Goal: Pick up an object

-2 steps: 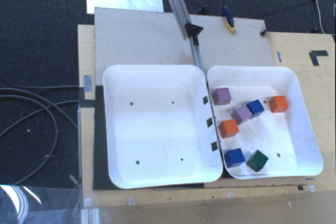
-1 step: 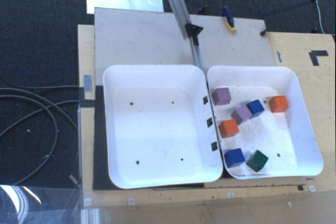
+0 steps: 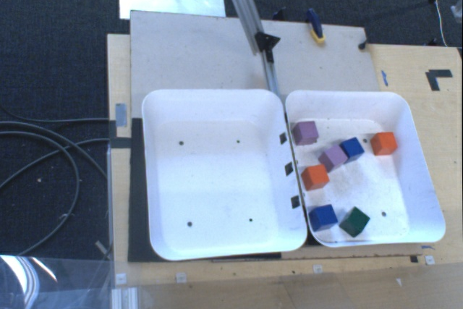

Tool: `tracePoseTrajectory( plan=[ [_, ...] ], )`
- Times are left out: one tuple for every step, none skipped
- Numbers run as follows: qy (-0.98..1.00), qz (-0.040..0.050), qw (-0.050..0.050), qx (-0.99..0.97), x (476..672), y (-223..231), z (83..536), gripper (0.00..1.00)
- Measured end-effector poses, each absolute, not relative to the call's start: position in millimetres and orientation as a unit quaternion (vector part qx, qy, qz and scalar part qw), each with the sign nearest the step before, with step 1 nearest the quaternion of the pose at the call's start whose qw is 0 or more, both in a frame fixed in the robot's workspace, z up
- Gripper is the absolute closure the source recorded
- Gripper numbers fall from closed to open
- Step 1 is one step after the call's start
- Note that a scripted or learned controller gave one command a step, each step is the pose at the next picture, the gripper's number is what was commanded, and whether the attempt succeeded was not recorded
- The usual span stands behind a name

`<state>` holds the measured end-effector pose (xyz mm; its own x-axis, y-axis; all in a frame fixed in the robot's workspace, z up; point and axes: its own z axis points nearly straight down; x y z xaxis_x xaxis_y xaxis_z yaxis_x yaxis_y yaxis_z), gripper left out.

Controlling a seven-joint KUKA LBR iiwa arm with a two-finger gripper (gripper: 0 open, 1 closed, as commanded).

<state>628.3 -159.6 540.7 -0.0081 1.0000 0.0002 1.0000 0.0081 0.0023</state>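
You're looking at seven matte cubes lying in the right bin [image 3: 423, 177], its glossy white plastic; the green cube [image 3: 354, 221] is sitting at 6 o'clock.

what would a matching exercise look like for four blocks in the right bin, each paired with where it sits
Things:
1. green block
2. upper orange block
3. upper purple block
4. lower blue block

Places:
A. top left of the right bin, near the divide between the bins
B. bottom of the bin, just right of a blue block
C. far right of the group, near the bin's right wall
D. bottom left of the bin, below an orange block

Pairs: 1-B, 2-C, 3-A, 4-D
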Motion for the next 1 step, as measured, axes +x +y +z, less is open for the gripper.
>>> tracePoseTrajectory(
  plan=[
    [0.709, 0.0007, 0.002, 0.706, 627.8, -162.3, 541.4, 0.0]
  ],
)
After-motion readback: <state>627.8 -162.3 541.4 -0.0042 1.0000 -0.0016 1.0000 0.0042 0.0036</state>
